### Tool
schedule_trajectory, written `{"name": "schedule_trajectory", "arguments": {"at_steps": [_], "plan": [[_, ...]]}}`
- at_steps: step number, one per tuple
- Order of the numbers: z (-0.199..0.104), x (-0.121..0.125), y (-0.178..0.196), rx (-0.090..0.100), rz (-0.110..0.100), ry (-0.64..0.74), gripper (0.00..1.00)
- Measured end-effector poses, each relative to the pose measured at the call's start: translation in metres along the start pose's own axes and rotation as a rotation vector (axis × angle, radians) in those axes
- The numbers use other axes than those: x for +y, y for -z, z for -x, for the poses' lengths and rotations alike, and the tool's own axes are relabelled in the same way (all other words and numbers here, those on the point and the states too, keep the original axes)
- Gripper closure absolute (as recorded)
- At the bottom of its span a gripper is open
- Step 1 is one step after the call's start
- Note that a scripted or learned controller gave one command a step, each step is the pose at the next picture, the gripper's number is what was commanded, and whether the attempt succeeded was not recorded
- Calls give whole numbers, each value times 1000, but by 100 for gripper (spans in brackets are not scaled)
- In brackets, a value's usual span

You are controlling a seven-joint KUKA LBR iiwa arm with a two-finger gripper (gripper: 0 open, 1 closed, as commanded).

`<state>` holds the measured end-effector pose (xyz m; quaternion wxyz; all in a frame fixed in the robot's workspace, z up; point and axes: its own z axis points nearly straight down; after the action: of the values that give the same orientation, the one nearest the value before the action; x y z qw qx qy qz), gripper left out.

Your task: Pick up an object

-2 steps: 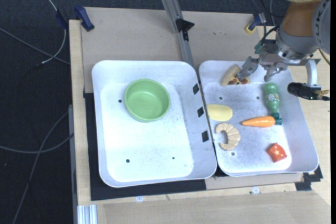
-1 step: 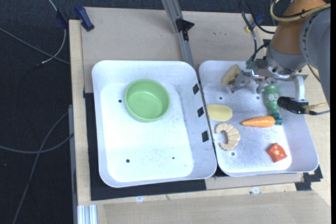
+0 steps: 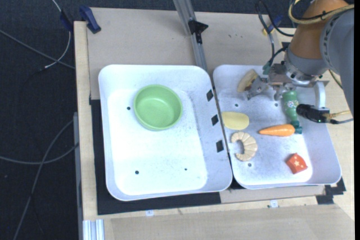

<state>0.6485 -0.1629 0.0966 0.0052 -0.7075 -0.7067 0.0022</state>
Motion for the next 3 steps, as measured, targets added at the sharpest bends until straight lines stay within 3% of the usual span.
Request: {"name": "schedule_trajectory", "arguments": {"at_steps": [1, 2, 3], "plan": [[0, 1, 13, 0, 4, 0, 100], [-2, 4, 81, -5, 20, 2, 100], [-11, 6, 146, -4, 19, 4, 100]]}}
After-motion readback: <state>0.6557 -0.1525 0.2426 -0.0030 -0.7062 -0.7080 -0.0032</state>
